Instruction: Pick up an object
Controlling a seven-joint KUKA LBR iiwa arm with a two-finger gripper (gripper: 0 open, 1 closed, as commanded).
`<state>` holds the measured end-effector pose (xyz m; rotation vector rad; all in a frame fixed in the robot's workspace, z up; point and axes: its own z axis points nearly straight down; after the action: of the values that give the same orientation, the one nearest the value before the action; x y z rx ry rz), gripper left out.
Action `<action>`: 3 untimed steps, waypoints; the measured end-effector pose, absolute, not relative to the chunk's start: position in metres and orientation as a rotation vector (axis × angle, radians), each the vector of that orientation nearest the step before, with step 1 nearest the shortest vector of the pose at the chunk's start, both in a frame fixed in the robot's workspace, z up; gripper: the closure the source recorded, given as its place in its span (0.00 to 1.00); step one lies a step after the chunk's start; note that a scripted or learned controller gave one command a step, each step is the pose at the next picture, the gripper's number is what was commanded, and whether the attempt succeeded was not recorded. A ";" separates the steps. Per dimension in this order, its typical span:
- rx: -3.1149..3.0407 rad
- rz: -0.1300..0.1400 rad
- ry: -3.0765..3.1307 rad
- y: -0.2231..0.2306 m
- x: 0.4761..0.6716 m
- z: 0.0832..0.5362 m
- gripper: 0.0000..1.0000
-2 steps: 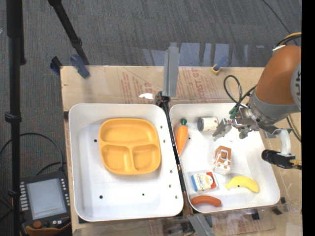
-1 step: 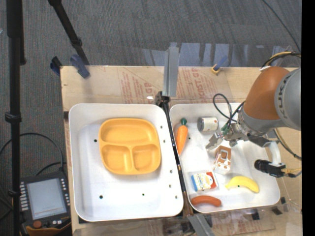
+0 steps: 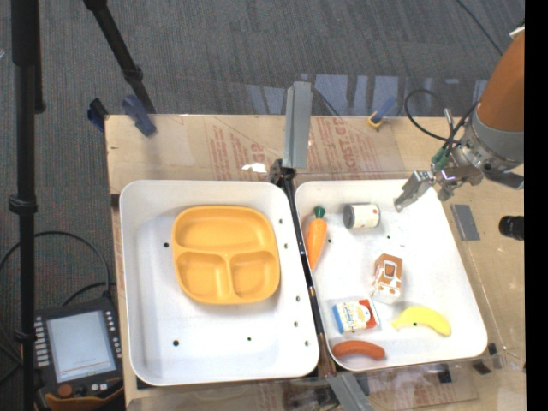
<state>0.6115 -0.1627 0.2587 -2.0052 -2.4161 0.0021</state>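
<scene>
- The gripper hangs over the top-right part of the right bin. I honestly can't tell how far the fingers are spread from this angle, and nothing shows between them, so I'd call it empty-handed.
- Task just says grab an object, so any of them counts. Closest candidate is the little white can, lying on its side at roughly 8 o'clock from the gripper, near but not touching.
- My guess on the can: light, stiff, smooth-walled, and it'll roll if nudged sideways. I'd pinch across the round body, coming straight down.
- The toy carrot lies along the bin's left wall, at 9 o'clock from the can. Looks like hard plastic, light, tapered. Being tight to the wall makes it awkward; take it across the fat upper half if at all.
- The small carton sits mid-bin, at 5 o'clock from the can. Boxy flat faces, probably the easiest squeeze, might dent a bit.
- The blue-and-white box is lying flat, at 7 o'clock from the carton. Low profile, harder to get fingers around.
- The banana and the sausage are down by the front edge. Both curved, smooth, likely slippery; grab across the middle.
- Left bin holds an orange divided plate: wide, shallow, poor pick.
</scene>
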 end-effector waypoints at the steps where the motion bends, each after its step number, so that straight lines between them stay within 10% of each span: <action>1: -1.842 0.002 -2.540 -0.158 0.588 0.120 0.00; 2: -1.786 -0.002 -2.580 -0.179 0.555 0.086 0.00; 3: -1.797 -0.002 -2.570 -0.182 0.555 0.094 1.00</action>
<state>0.5554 -0.1818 0.0943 -1.7972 -2.5696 -0.0019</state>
